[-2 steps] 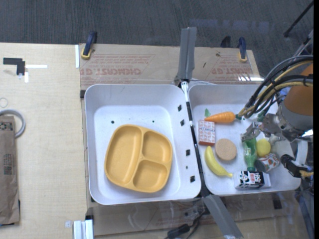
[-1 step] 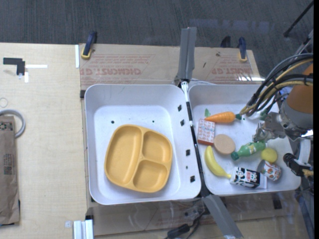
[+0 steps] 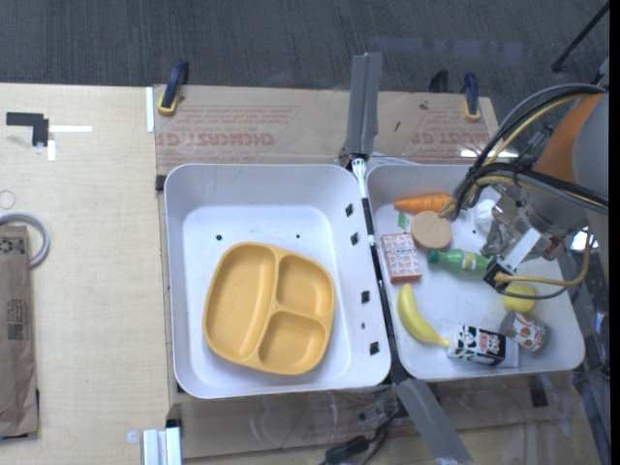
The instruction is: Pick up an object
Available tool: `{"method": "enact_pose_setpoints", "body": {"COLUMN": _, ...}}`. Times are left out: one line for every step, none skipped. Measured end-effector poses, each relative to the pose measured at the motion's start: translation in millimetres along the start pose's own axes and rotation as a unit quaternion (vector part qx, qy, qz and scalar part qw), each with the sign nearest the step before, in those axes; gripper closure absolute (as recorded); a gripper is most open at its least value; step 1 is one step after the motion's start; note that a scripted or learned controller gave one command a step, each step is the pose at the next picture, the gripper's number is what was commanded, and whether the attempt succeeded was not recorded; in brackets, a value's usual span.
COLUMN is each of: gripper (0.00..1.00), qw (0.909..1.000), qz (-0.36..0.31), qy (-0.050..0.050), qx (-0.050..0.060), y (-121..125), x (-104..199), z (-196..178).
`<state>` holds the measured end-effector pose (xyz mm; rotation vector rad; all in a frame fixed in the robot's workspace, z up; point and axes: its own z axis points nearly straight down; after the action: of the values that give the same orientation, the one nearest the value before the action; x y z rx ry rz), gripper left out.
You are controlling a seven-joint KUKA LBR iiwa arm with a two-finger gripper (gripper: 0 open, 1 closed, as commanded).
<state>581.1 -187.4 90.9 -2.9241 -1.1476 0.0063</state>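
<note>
The right bin (image 3: 572,352) holds several small items. An orange carrot (image 3: 422,203) lies at the back, with a tan round disc (image 3: 431,231) just in front of it. A red and white box (image 3: 399,258) lies near the left wall, and a green bottle (image 3: 459,260) lies on its side in the middle. Toward the front are a yellow banana (image 3: 418,318), a black and white carton (image 3: 479,345), a yellow lemon (image 3: 520,296) and a small orange and white item (image 3: 528,333). My gripper (image 3: 496,243) hangs over the right part of this bin, by the green bottle's right end.
The left bin (image 3: 184,201) holds a yellow divided plate (image 3: 270,307). A grey divider bar (image 3: 362,105) rises between the bins at the back. Cables loop from the arm (image 3: 581,153) over the right bin's far corner. A brown paper bag (image 3: 15,327) lies on the bench at far left.
</note>
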Motion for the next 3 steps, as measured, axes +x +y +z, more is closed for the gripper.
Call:
{"method": "enact_pose_setpoints", "body": {"gripper": 1.00, "qw": 0.9751, "qz": 0.222, "qy": -0.001, "qx": 0.001, "y": -17.3, "x": -18.3, "z": 0.9}}
{"method": "enact_pose_setpoints", "body": {"gripper": 1.00, "qw": 0.9632, "qz": 0.269, "qy": 0.002, "qx": 0.002, "y": -27.0, "x": -76.8, "z": -0.6}}
{"method": "enact_pose_setpoints", "body": {"gripper": 1.00, "qw": 0.9633, "qz": 0.268, "qy": 0.000, "qx": 0.001, "y": -16.1, "x": -57.1, "z": 0.2}}
